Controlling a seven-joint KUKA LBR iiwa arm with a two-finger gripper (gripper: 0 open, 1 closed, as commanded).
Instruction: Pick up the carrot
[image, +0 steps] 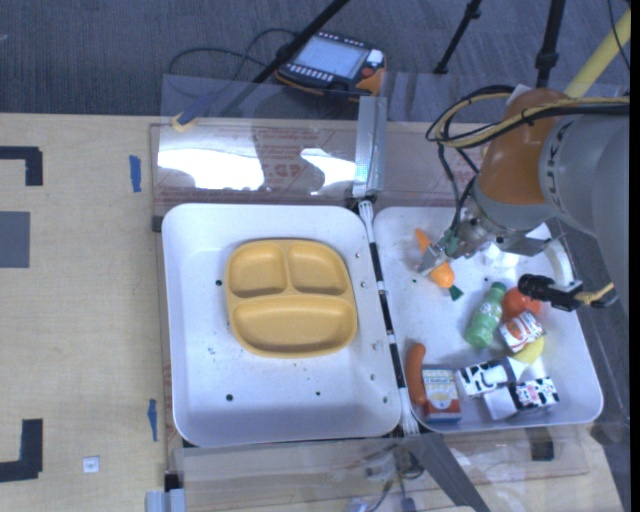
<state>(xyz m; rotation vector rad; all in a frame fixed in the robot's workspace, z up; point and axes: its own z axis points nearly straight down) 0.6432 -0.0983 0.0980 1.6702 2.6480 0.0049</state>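
Camera view: pale wood bench (70, 330), grey carpet behind, black tripod legs at top, pendant (330, 62) on floor. Two white bins: left bin (190, 380) holds one yellow divided plate (291, 296). Right bin (575, 370) holds one carrot (441, 275) near upper left, one green bottle (484, 318), one sausage (414, 363), two cartons (500, 385). Gripper (452, 247) low over carrot, just above it; grip state cannot tell.
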